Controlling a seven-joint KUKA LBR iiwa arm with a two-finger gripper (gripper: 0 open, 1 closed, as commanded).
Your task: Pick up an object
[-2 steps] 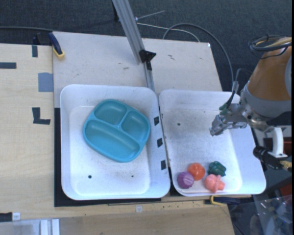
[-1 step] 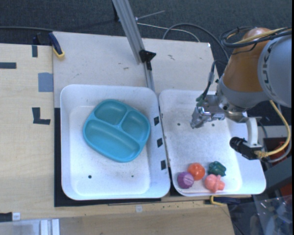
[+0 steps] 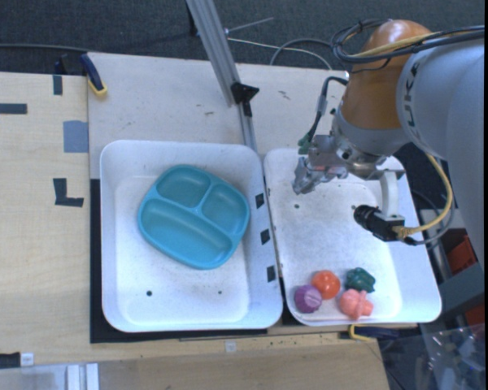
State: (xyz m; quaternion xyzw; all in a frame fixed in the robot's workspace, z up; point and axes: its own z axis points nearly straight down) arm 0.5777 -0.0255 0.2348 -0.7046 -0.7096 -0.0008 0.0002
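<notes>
A pale worktop [image 3: 163,108] carries two shallow white plastic bins side by side. The left bin [image 3: 118,218] holds a light blue divided plastic plate [image 3: 193,215]. In the near corner of the right bin [image 3: 415,287] sit four small toys close together: an orange ball [image 3: 326,283], a purple ball [image 3: 307,299], a dark green lump [image 3: 360,279] and a pink lump [image 3: 355,304]. The grey arm's gripper [image 3: 305,179] hangs over the far part of the right bin, well apart from the toys. This looks like the approach step; next it would need to travel toward the toys and descend. I cannot tell how the gripper stands, and nothing is visibly held.
</notes>
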